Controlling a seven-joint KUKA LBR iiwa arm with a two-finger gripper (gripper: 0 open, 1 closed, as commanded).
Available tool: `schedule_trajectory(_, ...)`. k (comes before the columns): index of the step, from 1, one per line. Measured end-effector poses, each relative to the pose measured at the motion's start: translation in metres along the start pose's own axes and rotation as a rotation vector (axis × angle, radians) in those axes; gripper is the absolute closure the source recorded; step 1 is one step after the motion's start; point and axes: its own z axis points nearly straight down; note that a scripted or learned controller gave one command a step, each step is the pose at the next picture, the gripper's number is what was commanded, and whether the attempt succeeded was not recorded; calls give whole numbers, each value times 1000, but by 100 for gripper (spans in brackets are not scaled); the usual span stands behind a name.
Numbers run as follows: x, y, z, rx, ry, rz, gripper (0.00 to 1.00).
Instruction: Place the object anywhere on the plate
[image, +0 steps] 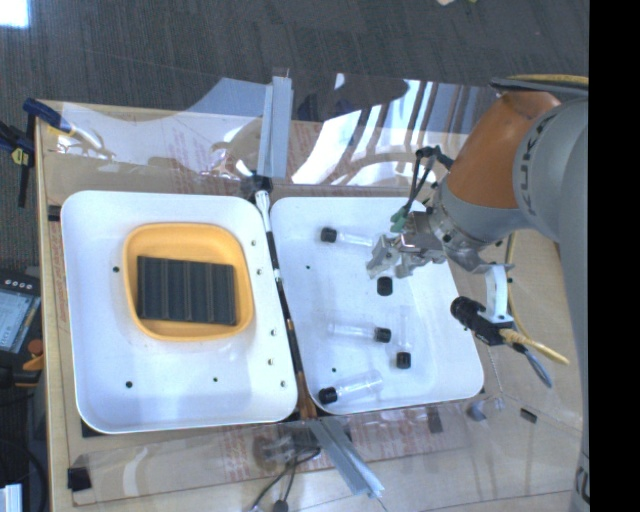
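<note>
The arm (530, 160) ran off the frame at three o'clock, its upper links cut away. The gripper (385, 258) was too small and blurred to read its fingers. The clear vials (352, 385) in the right bin (440, 370) were nearly transparent; only their black caps read clearly.

Two bins are set side by side on the counter (150, 470). The plate (187, 281) is carried in the middle of the left bin (100, 390). Several vials are scattered in the right bin (455, 372): one (338, 237) near its far left corner, one (350, 388) at its near edge, one (360, 331) between them, toward the middle. The pincer (392, 256) is positioned over the right bin's far right part.
</note>
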Motion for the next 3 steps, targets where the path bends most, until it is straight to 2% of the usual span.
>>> schedule_trajectory(1, 24, 34, -21, -2, 0, -250, 100)
schedule_trajectory(2, 55, 57, -9, -3, -1, -375, 100)
schedule_trajectory(3, 75, 6, 38, 2, 1, -464, 100)
